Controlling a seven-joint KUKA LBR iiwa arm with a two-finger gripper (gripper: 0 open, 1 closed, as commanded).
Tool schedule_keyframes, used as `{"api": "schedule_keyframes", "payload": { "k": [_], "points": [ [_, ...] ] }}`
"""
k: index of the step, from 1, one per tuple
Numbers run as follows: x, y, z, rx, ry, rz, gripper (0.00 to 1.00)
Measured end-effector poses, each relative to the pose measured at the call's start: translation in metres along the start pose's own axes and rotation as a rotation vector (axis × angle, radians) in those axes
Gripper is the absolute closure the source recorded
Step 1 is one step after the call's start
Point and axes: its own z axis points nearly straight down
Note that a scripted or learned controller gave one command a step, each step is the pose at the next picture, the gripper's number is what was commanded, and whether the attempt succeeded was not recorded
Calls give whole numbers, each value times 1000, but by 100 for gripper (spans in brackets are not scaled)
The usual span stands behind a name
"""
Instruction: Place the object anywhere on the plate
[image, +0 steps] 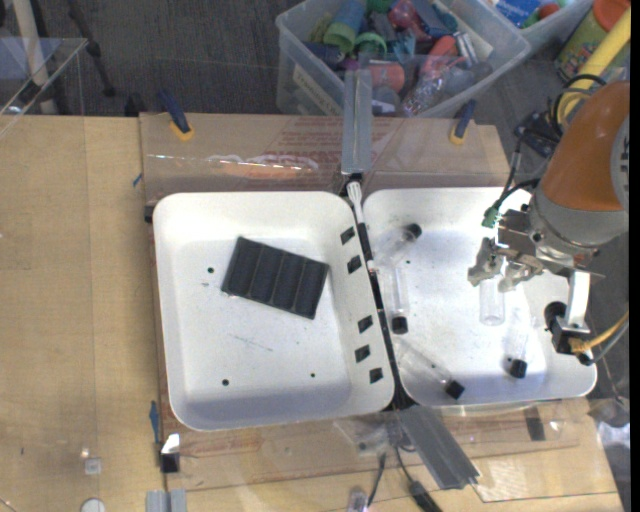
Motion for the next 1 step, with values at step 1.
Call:
{"api": "schedule_keyframes", "payload": {
  "k": [1],
  "points": [
    [26, 66, 109, 1, 1, 306, 100]
  ]
}}
